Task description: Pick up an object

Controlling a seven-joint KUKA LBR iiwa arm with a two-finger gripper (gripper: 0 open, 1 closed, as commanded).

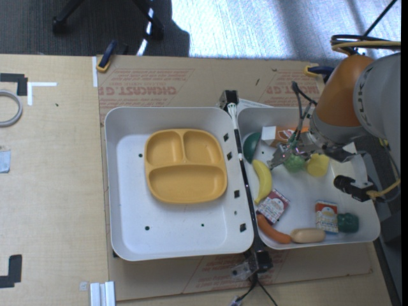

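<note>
Dark carpet with chair legs lies behind your table [51,171], a pale wooden top with a sheet of cardboard [166,81] under two white bins. Red mirrored lettering is printed on that cardboard above the left bin [121,190]; you cannot read it from this angle. Inside the left bin sits a yellow divided plate [186,166], with nothing on it.

Moving right, the right bin [363,234] carries your candidates: a dark green piece [250,144] by the dividing wall, a banana [262,179] just below it, a small red-and-white packet [273,207], an orange carrot-like piece [272,233] touching a tan bread-like roll [308,236], a red-labelled carton [326,216] beside a dark green cap-like thing [347,222]. Print on packet and carton is too small to make out.

Your gripper [287,155] is down among the toys near a light green piece [296,163] and a yellow one [318,165]. Whether it is wide or closed you cannot tell. You appear to be at the reach-and-grasp step; next you need a firm close on one item, then a straight lift clear of its neighbours.
</note>
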